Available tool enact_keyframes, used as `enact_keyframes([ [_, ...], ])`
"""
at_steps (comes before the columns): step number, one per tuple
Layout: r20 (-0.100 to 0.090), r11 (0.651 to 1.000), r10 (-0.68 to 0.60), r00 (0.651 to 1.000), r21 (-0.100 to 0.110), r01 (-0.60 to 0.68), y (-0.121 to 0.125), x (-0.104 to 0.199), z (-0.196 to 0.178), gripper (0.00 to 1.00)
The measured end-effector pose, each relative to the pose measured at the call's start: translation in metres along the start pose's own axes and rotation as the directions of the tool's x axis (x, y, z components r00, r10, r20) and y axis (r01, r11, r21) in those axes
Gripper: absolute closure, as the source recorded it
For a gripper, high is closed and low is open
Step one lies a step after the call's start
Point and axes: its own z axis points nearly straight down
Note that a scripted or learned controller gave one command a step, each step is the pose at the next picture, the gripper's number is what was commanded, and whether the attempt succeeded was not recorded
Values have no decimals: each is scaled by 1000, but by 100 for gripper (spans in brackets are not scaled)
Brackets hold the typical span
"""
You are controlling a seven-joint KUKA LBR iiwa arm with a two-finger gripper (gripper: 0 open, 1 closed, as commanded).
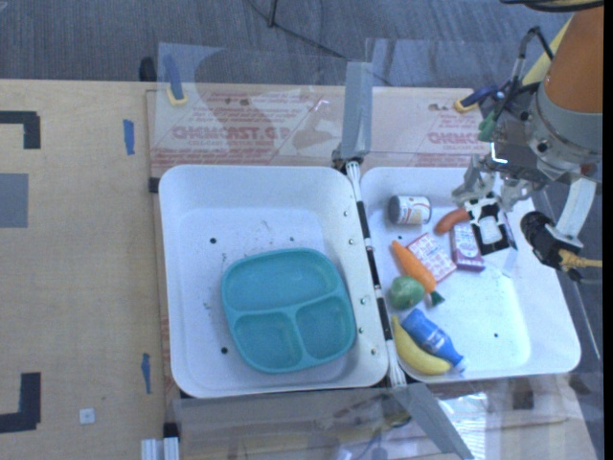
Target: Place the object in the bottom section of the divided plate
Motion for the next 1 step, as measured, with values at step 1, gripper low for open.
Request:
enact_keyframes([
  [1,-1,906,-424,906,-2,424,22,69,76,100],
])
